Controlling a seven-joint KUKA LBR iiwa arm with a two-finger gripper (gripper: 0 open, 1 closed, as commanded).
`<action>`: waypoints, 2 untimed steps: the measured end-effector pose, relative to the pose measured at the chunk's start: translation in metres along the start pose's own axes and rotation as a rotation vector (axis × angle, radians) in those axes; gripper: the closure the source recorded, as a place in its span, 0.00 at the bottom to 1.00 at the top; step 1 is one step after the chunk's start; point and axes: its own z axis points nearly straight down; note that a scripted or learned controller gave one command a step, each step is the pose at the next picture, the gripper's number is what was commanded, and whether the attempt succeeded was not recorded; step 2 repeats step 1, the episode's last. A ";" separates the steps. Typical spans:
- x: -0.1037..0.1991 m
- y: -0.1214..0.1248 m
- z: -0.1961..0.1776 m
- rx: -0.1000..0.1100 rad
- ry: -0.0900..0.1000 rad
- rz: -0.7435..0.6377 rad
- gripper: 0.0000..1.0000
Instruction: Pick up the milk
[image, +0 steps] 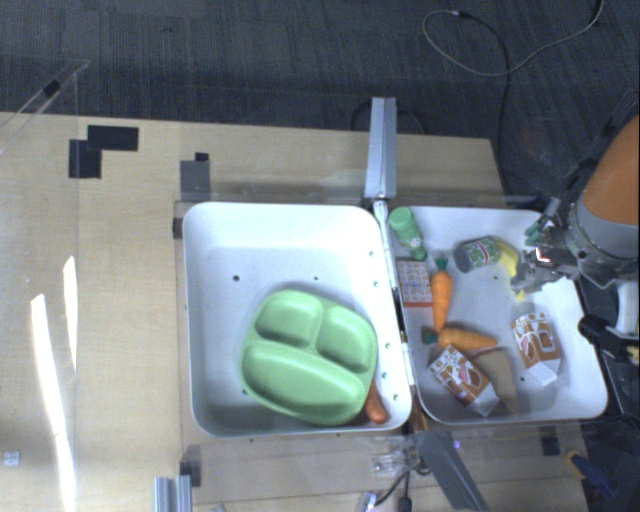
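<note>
- The arm (612, 190) is seen at the right edge, its orange band above the grey wrist.
- The gripper (532, 270) is placed over the right bin's (590, 405) far right part, just beside the can; whether it is open or closed cannot be told, and nothing can be made out in its hold.
- A milk carton (537, 349) is found near the bin's right wall, lying tilted, just below the gripper and apart from it.
- A second carton (463, 379), alike in print, is found toward the bin's near middle; which of the two is the milk cannot be told for sure.
- A brown lump (500, 377) is seen touching the second carton on its right side, between the two cartons.
- An orange carrot (466, 339) is laid crosswise just above the second carton; another carrot (441, 291) stands lengthwise nearer the divider.
- A can (481, 252) with a yellow thing (508, 262) against it is seen in the far part, close to the gripper.
- A green bottle (406, 231) and a small printed box (413, 281) are kept along the left wall.
- The left bin (215, 300) is taken up by a green divided tray (310, 356), with a small orange piece (375, 408) at its near right corner.
</note>
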 end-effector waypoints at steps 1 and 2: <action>0.000 0.000 0.000 0.000 0.000 0.000 0.00; 0.000 0.000 0.000 0.000 0.000 0.000 0.00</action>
